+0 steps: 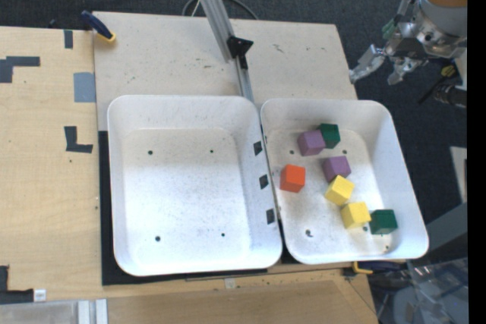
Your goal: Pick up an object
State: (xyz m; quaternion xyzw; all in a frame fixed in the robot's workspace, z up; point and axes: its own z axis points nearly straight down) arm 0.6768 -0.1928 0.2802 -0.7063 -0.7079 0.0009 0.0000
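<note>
hanging up past the right bin's far corner, the two-finger metal gripper (382, 66) has its jaws spread, nothing between them. below it, inside the shallow white right bin (404, 163), lie seven small cubes: two purple blocks (310, 142), two green blocks (329, 135), two yellow blocks (339, 190), one orange block (293, 178). all sit well apart from the jaws

The grey KUKA arm (448, 11) carried an orange band above its wrist. Its two-finger metal gripper (383, 68) looked silvery grey, with thin dark cables beside the wrist.
</note>
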